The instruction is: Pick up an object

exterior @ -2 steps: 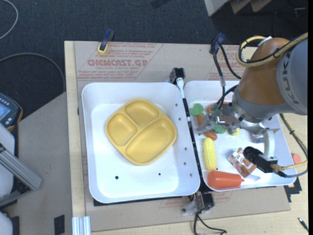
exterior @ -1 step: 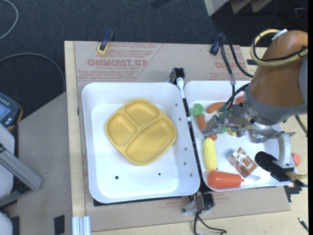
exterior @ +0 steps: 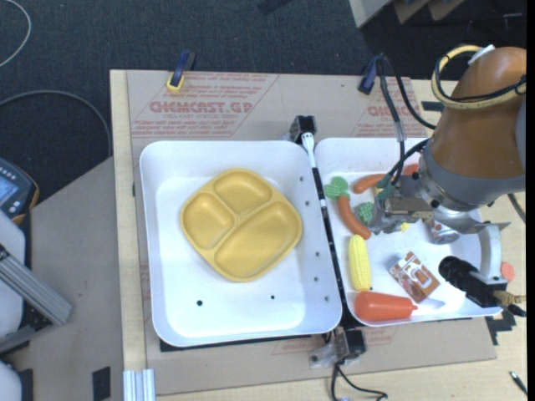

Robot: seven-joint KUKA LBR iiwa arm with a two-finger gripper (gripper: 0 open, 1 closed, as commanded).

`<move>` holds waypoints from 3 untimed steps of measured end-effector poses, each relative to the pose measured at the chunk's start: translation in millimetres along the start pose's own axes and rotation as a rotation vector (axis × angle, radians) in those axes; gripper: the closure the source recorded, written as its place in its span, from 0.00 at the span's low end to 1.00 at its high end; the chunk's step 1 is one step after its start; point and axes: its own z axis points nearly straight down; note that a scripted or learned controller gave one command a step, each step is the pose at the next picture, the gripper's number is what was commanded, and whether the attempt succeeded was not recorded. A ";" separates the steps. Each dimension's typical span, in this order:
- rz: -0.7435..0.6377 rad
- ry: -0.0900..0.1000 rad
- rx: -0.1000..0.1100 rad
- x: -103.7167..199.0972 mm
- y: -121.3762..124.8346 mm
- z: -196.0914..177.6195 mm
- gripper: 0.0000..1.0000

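At the near edge of the right bin [exterior: 468, 312] an orange carrot-like toy [exterior: 383, 306] is seen, with a brown packet [exterior: 415, 276] and a yellow corn cob [exterior: 359, 261] just beyond it. Farther in, the claw [exterior: 391, 215] is lowered among a hot dog [exterior: 353, 216] and green toy [exterior: 337, 187]; its state cannot be told. A yellow divided plate [exterior: 242, 223] is held by the left bin [exterior: 159, 224].
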 end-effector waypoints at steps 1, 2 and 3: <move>0.004 0.002 0.011 -0.7 -2.2 74.3 1.00; -0.010 0.005 -0.009 89.7 0.7 -36.8 1.00; -0.014 0.009 -0.012 206.7 0.1 -145.4 1.00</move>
